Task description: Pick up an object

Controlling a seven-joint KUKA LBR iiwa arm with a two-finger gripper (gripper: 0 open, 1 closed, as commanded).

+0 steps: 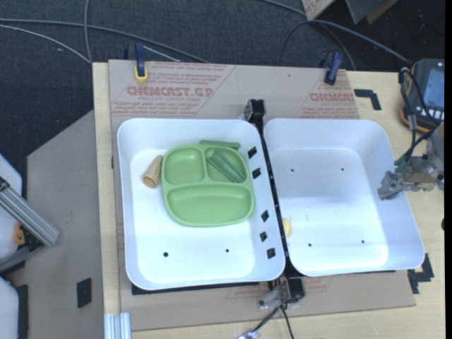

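From the fixed camera above the bench, two shallow white bins sit side by side on a tan board, their inner rims touching along a seam marked with black tabs.

The left bin (141, 260) holds a green divided plate (208, 186) in its upper half, lying flat. Its top edge sits near the bin's far wall, and its right edge is close to the seam. A darker green piece (226, 164) lies in the plate's upper right compartment, and another green strip (220, 145) pokes out just behind the plate's far rim. A small tan cone (152, 171) lies on the bin floor, touching or nearly touching the plate's left edge. It is tilted with its wide end down and is well apart from the bin's left wall. The near half of this bin's floor is bare — open room on that side of the plate.

A small yellow thing (286, 227) sits at the seam, by the right bin's left rim.

The right bin (353, 189) has a broad bare floor.

The gripper (390, 186) hangs at the right bin's right rim — low, pale and blurred. I cannot tell how it is set, and nothing can be seen in it. Cables trail over the dark floor beyond the board.
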